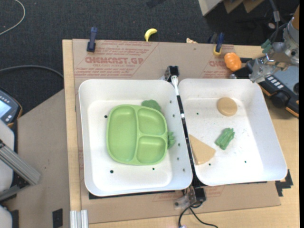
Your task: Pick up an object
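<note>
1. Your gripper (260, 71) sat at the far right of the scene, past the far right corner of the right-hand shallow white bin (266, 127), with the grey arm (290, 42) reaching in from the right edge; I could not tell whether it was open or closed, and nothing showed in its grasp.
2. You had three loose things in that right bin: a round tan disc-shaped piece (227, 106) toward the far side, a small green leafy plastic piece (224, 138) near the middle, and a tan wedge-shaped slice (200, 150) at the near left, lying against the bin's left wall.
3. You would have found the disc and the green piece apart from each other, and the green piece just right of the wedge without touching it.
4. Your left-hand shallow white bin (95, 175) held a light green plastic plate with three compartments (137, 134), lying flat near the bin's middle.
5. You could see a darker green leafy piece (151, 104) poking out from under the plate's far right edge, and another bit of green (170, 139) at its right edge.
6. You also had a small orange rounded object (232, 61) on the brown cardboard sheet (118, 61) beyond the right bin, left of the gripper, and a small yellow banana-shaped toy (150, 33) at the cardboard's far edge.
</note>
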Action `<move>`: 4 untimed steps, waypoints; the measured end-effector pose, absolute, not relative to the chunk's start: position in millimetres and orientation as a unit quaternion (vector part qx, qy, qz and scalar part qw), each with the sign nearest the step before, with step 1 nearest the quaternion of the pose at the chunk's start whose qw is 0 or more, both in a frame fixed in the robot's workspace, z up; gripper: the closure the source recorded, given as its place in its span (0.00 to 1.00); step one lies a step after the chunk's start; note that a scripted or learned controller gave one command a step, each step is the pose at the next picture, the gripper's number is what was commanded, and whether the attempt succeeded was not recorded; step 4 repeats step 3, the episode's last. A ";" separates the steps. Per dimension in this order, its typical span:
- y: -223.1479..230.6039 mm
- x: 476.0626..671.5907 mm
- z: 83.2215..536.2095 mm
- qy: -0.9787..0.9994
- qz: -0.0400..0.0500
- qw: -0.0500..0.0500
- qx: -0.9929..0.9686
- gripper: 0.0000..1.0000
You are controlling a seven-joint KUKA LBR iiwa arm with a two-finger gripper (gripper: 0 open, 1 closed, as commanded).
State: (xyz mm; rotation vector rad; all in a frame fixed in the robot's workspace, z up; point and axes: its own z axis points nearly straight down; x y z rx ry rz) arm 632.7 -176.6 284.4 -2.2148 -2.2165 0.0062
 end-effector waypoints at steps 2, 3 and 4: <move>-225.7 667.7 197.9 -0.707 -0.001 -0.005 -0.708 1.00; -175.7 669.3 99.7 -0.708 -0.003 -0.004 -0.707 1.00; -175.7 669.3 99.7 -0.708 -0.003 -0.004 -0.707 1.00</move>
